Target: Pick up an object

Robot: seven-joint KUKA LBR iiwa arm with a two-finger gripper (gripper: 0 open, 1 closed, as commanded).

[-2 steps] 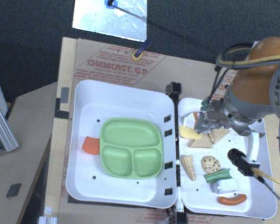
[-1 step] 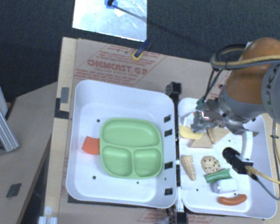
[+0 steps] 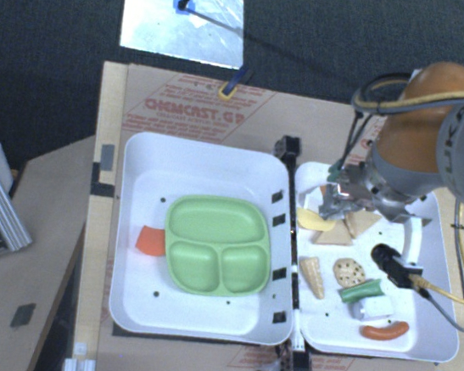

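My gripper [image 3: 334,205] reaches down into the right bin [image 3: 429,337] at its upper left part. Its tip hangs just over a tan bread-like slice [image 3: 344,232] and next to a yellow banana piece [image 3: 313,221]. Nothing is visibly lifted. In front of it lie a pale cone-shaped wedge [image 3: 313,276], a speckled cookie [image 3: 346,269], a green piece [image 3: 361,289], a small white item [image 3: 374,308] and a red sausage [image 3: 384,330].
The left bin [image 3: 144,168] holds a green divided plate [image 3: 215,245] and a small orange piece [image 3: 151,241] beside it. A black divider strip [image 3: 287,231] runs between the bins. A black cable plug [image 3: 391,263] hangs off the arm over the right bin.
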